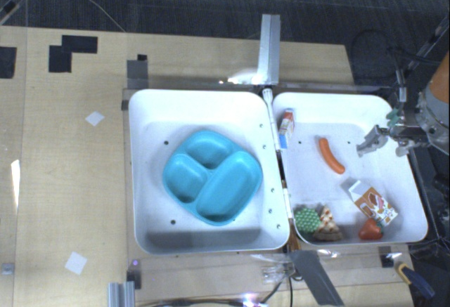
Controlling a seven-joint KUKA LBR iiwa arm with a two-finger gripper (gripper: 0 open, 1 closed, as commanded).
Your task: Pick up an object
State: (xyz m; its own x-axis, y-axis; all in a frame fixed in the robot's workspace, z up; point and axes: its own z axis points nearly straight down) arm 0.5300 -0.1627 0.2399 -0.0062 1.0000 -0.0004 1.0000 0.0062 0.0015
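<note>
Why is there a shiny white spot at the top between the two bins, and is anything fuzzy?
In the camera view, glare flares off the metal post where the bins meet; the blue plate in the left bin casts a soft shadow toward the near wall; the sausage looks fairly sharp, while the hand at the right bin's edge is slightly blurry.
</note>
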